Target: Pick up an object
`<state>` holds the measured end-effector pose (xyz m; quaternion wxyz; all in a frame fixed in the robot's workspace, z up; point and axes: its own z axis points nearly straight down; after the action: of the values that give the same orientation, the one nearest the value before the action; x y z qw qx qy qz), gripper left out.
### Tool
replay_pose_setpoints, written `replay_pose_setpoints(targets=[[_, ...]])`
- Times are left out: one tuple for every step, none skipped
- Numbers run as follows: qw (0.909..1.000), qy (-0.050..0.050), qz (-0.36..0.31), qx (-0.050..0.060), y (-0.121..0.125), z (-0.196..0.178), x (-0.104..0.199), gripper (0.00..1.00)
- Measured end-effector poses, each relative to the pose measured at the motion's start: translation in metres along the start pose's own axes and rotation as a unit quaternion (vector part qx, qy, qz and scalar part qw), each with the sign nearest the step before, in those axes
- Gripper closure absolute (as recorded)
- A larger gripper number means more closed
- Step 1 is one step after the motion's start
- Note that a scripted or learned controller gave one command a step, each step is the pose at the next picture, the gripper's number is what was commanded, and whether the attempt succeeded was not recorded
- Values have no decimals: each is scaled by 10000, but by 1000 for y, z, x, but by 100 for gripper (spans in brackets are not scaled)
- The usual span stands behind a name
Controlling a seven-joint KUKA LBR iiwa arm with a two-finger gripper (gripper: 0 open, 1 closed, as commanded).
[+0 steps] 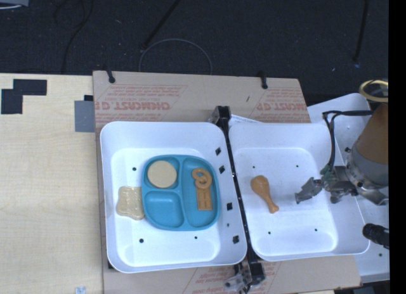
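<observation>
From the camera view I see the toy drumstick (264,192) lying flat on the floor of the right bin (288,248), near its left side, fat end up-left and thin bone end down-right. I judge it light, rigid moulded plastic, smooth and a bit slippery; the rounded meat end would likely roll out of a pinch, so I'd take it across the narrower shank, just below the bulge.

The gripper (303,193) sits low over the same bin, to the right of the drumstick and apart from it, its dark fingers looking spread and pinching nothing.

In the left bin (120,248) a blue sectioned plate (168,213) carries a round tan biscuit (161,173) and a pretzel-like piece (202,187); a pale bread slice (130,202) lies against its left edge.
</observation>
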<state>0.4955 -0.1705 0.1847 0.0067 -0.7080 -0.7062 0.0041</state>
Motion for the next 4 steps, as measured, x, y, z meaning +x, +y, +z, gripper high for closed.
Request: replay_pose_setpoints(targets=[[10000, -12, -11, -57, 3, -6, 0, 0], [10000, -1, -17, -34, 0, 46, 11, 0], [10000, -15, -6, -62, 1, 98, 12, 0], [10000, -13, 14, -68, 1, 86, 10, 100]])
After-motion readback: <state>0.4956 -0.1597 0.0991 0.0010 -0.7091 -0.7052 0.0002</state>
